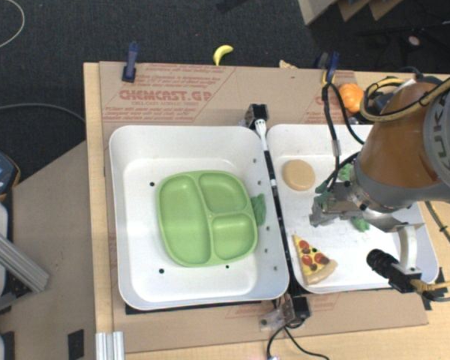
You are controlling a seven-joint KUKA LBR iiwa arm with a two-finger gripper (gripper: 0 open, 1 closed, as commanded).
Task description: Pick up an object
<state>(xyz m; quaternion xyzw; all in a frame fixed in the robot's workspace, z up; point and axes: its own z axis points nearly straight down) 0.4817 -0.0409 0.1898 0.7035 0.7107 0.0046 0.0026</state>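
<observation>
The arm leans in over the right bin (pixel 427 257), and the gripper (pixel 331 210) is low near the bin's middle, just left of something green (pixel 358 223) half hidden under the wrist. Nothing is lifted: every piece I can make out lies flat on white plastic. Whether the gripper has anything in it, I cannot tell; its underside is buried in shadow and cabling. So the pick is at the reaching stage by my read, with the grasp and the lift both to come.

Candidates: a pizza slice toy (pixel 313 259) sits near the bin's front-left corner, tan crust with red toppings, wedge-shaped and flat. A round tan cookie-like disc (pixel 298 174) rests toward the back left, apart from the gripper. Over in the left bin (pixel 127 201), a green divided plate (pixel 207 217) lies flat, with a small green scrap (pixel 258 208) at its right edge.
</observation>
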